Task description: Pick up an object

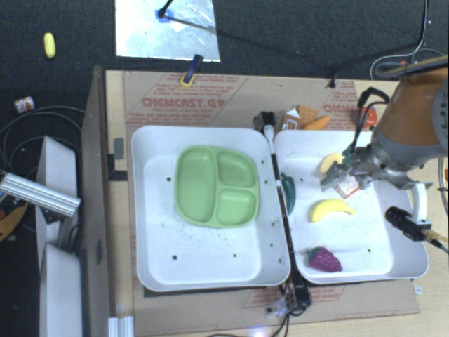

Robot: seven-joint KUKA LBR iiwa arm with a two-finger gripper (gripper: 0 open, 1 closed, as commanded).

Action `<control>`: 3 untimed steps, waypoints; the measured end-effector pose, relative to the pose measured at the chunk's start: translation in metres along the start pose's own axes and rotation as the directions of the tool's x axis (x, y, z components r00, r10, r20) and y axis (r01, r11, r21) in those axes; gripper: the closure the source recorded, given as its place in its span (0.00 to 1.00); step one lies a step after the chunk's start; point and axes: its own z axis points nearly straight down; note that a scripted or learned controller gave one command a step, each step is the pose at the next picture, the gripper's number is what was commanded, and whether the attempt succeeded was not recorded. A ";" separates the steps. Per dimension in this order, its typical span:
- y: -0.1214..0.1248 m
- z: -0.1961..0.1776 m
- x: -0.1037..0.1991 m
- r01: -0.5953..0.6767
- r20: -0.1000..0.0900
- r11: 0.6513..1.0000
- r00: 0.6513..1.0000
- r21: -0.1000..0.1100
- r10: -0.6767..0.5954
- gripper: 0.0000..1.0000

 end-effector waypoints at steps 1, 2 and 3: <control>-0.028 0.108 0.013 -0.003 -0.002 1.000 1.000 0.008 0.003 0.00; -0.025 0.092 0.012 -0.002 0.000 1.000 1.000 -0.001 0.002 1.00; -0.009 -0.009 0.027 0.003 0.002 1.000 1.000 -0.012 -0.003 1.00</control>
